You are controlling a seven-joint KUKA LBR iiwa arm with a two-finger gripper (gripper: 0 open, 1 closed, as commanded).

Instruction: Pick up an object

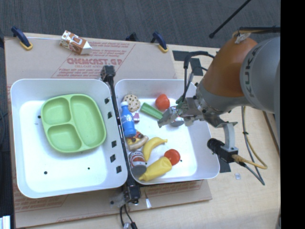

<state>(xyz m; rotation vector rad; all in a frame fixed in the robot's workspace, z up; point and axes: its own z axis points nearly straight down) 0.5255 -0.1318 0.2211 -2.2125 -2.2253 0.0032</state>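
The right bin [202, 149] holds several toys. A red tomato [162, 101] and a green block [151, 110] lie near its back. Along the left wall are a cookie [130, 101], a blue bottle [127, 119] and a small can [137, 159]. A banana [153, 144], a second red ball [172, 155] and a yellow squeeze bottle [155, 170] lie toward the front. My gripper [167, 118] hangs over the bin's middle, just right of the green block and below the tomato. It looks open, with nothing between its fingers.
The left bin [28, 175] carries a green divided plate [73, 123]. A small carton [74, 42] rests on the cardboard behind the bins. Blue clamps [159, 40] grip the board's back edge. A black divider [116, 128] runs between the bins. Cables trail at the right.
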